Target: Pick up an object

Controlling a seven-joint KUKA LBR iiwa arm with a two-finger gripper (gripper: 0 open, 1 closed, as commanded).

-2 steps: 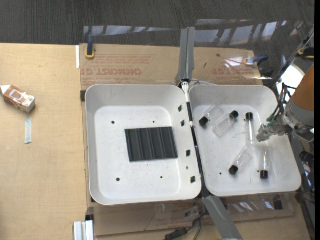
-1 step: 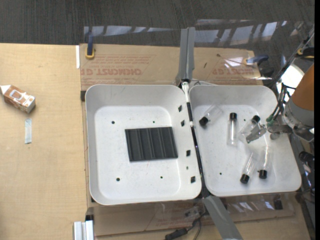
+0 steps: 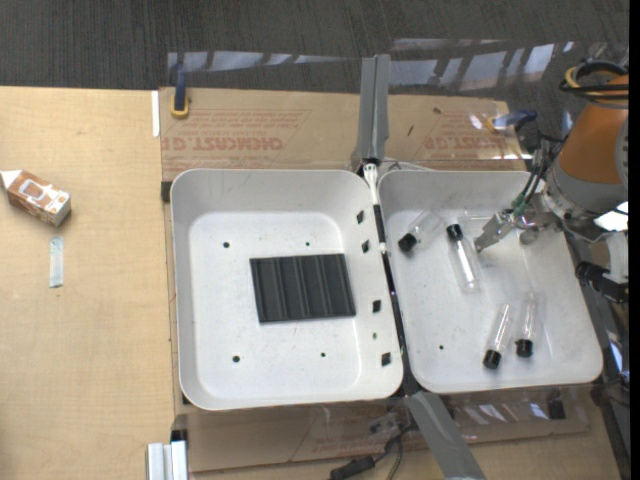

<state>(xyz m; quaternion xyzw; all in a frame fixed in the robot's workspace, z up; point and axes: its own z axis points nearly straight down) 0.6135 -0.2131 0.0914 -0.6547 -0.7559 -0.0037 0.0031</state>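
Several clear tubes with black caps lie in the right bin (image 3: 560,373). One tube (image 3: 463,258) lies near the bin's middle, its cap pointing to the back. A shorter tube (image 3: 414,233) rests by the left wall. Two more tubes (image 3: 498,330) (image 3: 526,324) lie side by side toward the front right. My gripper (image 3: 499,231) hangs low over the back right part of this bin, just right of the middle tube's cap, with nothing visibly held. A black ridged slab (image 3: 302,288) lies flat in the middle of the left bin (image 3: 200,368).
The arm's orange band (image 3: 598,143) stands above the right bin's back right corner. A grey metal post (image 3: 373,108) rises behind the gap between the bins. A small printed box (image 3: 38,198) and a grey strip (image 3: 56,263) lie on the wooden bench at far left.
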